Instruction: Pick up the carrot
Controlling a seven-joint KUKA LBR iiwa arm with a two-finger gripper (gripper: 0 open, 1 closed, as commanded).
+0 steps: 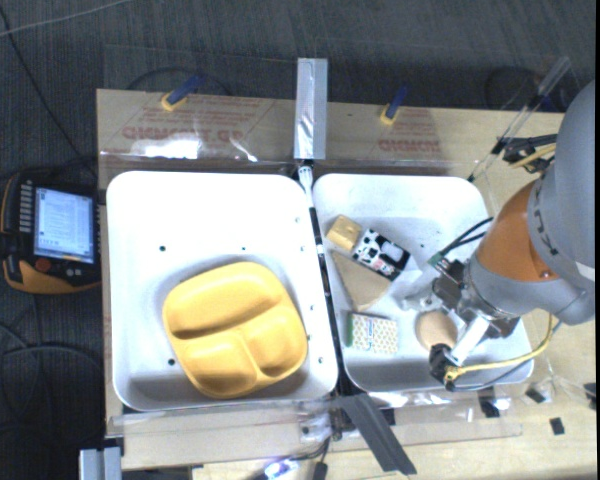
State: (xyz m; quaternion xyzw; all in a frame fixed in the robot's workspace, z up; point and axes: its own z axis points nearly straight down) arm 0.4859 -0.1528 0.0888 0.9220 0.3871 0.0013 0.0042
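No clearly orange carrot stands out in the right bin (480, 208). The closest match is a tan, tapering wedge (365, 284) lying left of centre, wide end up; I cannot tell whether it is the carrot. My gripper (429, 300) hangs low over the bin's right half, to the right of that wedge and apart from it. A pale tan rounded thing (431, 328) lies just beneath the gripper, partly covered by it. Nothing is seen held.
The right bin also holds a tan block (342, 232), a black-and-white item (381, 255) and a green-dotted white box (373, 334). A yellow divided tray (236, 328) fills much of the left bin (150, 208). A divider wall (320, 268) separates the bins.
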